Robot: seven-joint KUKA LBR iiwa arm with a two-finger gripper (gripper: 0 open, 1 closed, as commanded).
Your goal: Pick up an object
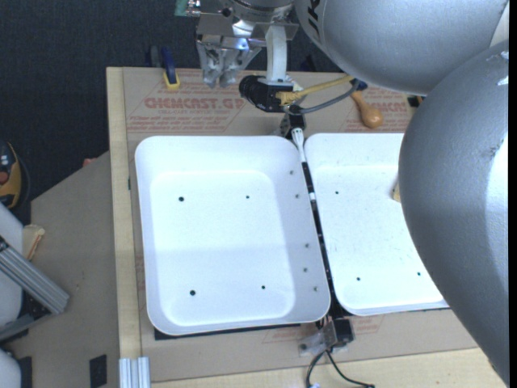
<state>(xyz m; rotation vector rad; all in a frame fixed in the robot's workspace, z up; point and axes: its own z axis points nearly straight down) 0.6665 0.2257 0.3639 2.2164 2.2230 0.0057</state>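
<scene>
At the bottom edge of the frame a small black connector with a dark cable sat on the bench, just in front of the seam between the two bins. At the lower left, off the bench, lay a length of aluminium rail.

Above these, the left bin took the middle of the frame, its white floor marked by four small dark dots. The right bin met it along a dark strip. The grey arm swept across the right of the frame and covered that bin's right part. The task's thing, as far as could be seen, was a small tan piece in the right bin, poking out from behind the arm's edge; its shape could not be told.

Beyond the bins, the brown sheet on the bench carried red print reading "CHEMCAST", then letters partly covered. More red print to the right was too hidden to read. A brown rounded knob lay just past the right bin's far rim. A blue and yellow clamp stood near the bench's far left corner. The gripper hung at the top centre over the bench's far edge, outside both bins and well apart from the tan piece. Whether it was released or clenched could not be told.
</scene>
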